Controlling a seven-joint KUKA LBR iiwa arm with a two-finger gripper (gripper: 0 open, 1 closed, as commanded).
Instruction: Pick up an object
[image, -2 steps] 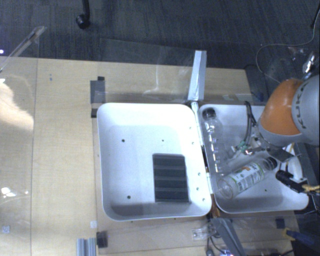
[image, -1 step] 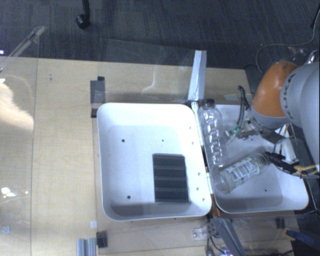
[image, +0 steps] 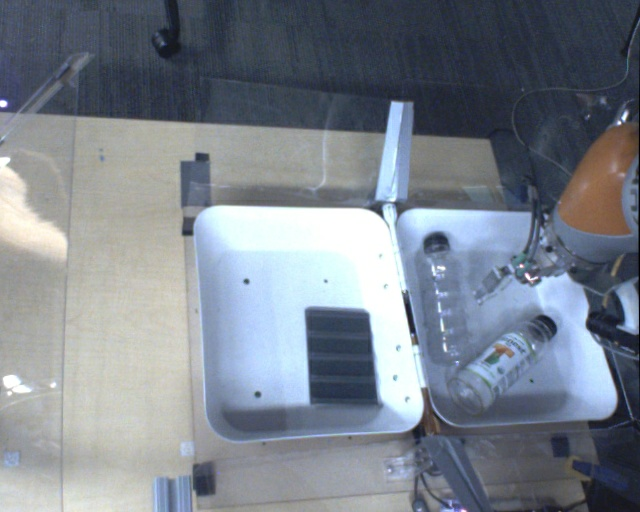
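Two bottles lie in the right bin (image: 590, 400). A clear plastic bottle with a dark cap (image: 444, 300) rests along the bin's left side, cap toward the back. A labelled bottle with a dark cap (image: 498, 362) lies slanted near the front. A black ridged block (image: 341, 354) sits in the left bin (image: 230, 300). My gripper (image: 498, 280) hangs over the right bin, just right of the clear bottle and above the labelled one. Nothing shows in its grasp.
The grey arm with its orange band (image: 603, 185) comes in over the right bin's far right corner. A metal bracket (image: 395, 150) stands at the back between the bins. Cables and clamps (image: 450, 480) lie along the bench's front edge.
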